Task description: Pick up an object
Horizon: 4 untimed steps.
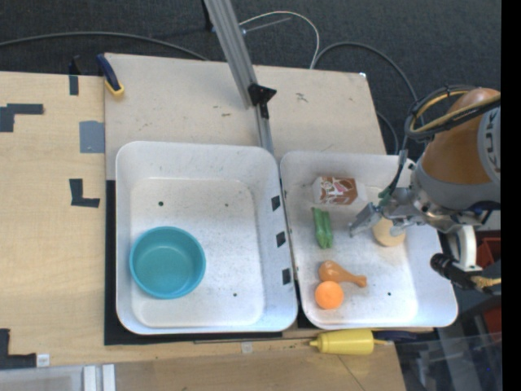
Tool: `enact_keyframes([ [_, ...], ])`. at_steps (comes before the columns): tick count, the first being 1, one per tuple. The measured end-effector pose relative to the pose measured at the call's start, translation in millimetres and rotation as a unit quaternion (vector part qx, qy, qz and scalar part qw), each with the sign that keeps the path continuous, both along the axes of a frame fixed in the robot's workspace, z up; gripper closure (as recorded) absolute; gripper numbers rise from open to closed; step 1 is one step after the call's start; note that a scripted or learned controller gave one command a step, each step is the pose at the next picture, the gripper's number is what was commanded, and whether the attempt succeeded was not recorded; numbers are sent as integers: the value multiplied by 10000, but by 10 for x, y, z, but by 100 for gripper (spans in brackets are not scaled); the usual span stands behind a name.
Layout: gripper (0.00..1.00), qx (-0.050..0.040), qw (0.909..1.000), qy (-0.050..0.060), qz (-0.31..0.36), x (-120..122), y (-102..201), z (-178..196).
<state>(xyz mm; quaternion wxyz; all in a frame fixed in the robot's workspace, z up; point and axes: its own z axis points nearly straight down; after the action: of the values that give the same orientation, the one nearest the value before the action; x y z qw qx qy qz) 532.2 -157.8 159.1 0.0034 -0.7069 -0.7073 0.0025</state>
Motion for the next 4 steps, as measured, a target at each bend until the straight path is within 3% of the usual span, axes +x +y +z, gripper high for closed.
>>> enact_keyframes([
  [2,0,-13,10000,-37,3,-22,59,-702],
  [3,100,-6,10000,-33,5,-23,65,-600],
  [4,100,-9,10000,-48,2,-79,66,-164],
])
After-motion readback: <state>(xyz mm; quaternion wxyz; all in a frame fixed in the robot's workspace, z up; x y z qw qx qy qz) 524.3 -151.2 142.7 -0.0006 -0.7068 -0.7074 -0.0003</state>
